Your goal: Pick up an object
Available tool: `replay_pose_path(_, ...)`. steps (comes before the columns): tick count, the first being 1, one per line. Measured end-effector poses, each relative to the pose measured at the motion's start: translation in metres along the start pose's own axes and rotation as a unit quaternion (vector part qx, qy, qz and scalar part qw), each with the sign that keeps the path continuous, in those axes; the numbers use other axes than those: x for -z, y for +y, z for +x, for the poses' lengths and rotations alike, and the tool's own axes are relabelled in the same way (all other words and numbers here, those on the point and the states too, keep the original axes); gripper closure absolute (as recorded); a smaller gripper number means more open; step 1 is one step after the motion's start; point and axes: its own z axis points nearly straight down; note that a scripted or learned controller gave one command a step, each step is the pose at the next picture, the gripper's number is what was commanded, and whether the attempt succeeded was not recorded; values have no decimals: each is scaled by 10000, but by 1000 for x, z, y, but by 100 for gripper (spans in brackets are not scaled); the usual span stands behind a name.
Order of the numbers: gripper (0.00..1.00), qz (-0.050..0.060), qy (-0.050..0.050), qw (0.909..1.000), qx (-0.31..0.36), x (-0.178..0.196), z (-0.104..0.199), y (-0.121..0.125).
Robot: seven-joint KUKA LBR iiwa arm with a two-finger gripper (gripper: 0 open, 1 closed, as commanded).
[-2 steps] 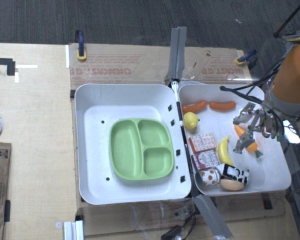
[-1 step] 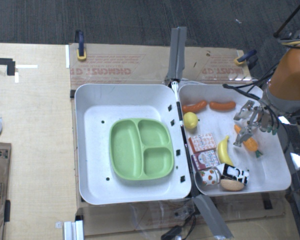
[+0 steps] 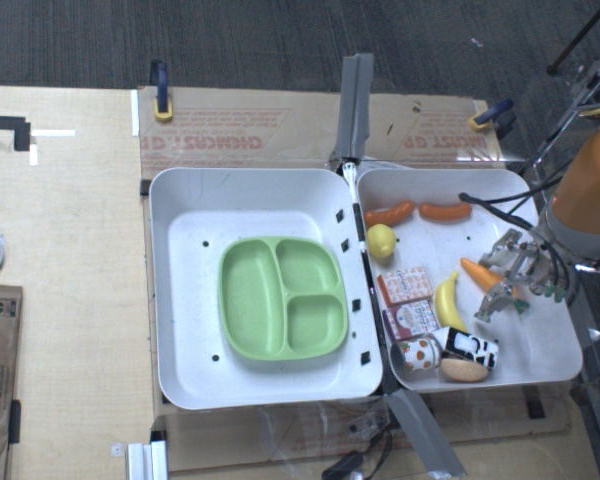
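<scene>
The bun [image 3: 465, 370] sits nearest me in the right bin [image 3: 540, 368]. My gripper [image 3: 502, 290] hovers beside 1 carrot [image 3: 477, 272], jaws apart, holding nothing; I'd centre over it before closing.

Counts on the bench: two bins, one plate, nine small items

Two white bins: left bin [image 3: 170, 298], right bin [image 3: 540, 368]. One green divided plate [image 3: 283, 298] at frame centre. In the right bin: two sausages [image 3: 390, 213] [image 3: 446, 210], one lemon [image 3: 381, 240], one banana [image 3: 448, 302], one carrot [image 3: 478, 272], two printed packets [image 3: 405, 285] [image 3: 412, 318], one spotted cup [image 3: 417, 353], one bread roll [image 3: 465, 370].
</scene>
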Motion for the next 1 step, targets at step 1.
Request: replay_pose_path(1,100,7,-32,10000,-13,10,-2,-1)
